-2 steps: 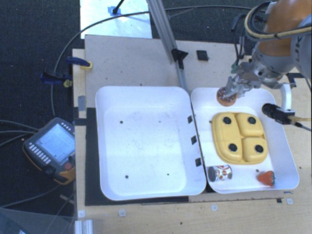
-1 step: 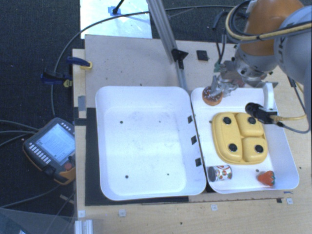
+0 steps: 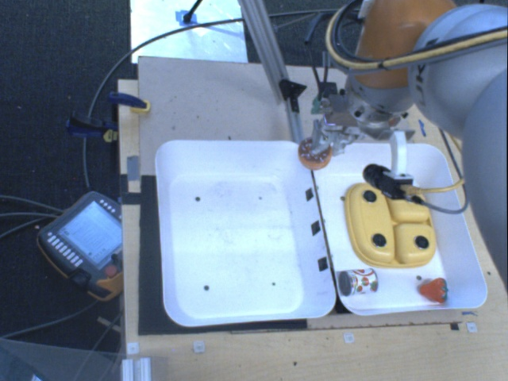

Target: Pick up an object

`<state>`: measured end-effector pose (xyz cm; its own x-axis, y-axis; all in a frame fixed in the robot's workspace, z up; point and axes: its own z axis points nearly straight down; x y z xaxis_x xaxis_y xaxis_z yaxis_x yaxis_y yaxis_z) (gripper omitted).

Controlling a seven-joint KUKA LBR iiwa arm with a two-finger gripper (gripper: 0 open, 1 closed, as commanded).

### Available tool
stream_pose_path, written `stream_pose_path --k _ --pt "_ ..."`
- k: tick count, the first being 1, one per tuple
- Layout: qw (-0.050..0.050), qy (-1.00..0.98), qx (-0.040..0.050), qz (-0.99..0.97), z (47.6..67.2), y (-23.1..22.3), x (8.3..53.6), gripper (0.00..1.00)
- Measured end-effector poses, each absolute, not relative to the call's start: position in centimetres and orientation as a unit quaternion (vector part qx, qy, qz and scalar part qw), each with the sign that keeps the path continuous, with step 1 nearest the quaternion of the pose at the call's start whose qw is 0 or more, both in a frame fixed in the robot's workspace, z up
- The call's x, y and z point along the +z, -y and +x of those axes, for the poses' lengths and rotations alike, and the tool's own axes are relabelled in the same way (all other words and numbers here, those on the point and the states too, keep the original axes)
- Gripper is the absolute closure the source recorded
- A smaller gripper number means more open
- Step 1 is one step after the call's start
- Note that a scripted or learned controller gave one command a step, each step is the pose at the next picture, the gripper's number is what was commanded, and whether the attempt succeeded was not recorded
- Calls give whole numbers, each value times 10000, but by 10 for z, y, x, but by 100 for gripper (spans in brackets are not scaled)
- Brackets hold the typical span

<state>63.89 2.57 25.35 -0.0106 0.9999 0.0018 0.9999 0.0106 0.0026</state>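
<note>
2 white bins sit side by side on the bench, and the action is at the far end of the ridge between them. The gripper (image 3: 324,137) hangs right there, arm reaching in from the right, orange band (image 3: 394,22) up top. Just under the fingertips sits a small round brown object (image 3: 315,156), at the top edge where the left bin (image 3: 238,292) meets the right bin (image 3: 464,288). It looks to be touching the tips, but how far the claw is spread, and whether it truly has that piece, I cannot tell. Over in the right bin: a big yellow toy (image 3: 390,225) with black buttons, a small printed can (image 3: 359,282) lying on its side, and a red strawberry (image 3: 433,290) near the front corner.
</note>
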Motion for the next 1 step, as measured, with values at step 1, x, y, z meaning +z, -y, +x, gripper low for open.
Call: stream_pose_path --k 1 --pt "2 -7102 10 7040 635 -78 241 100"
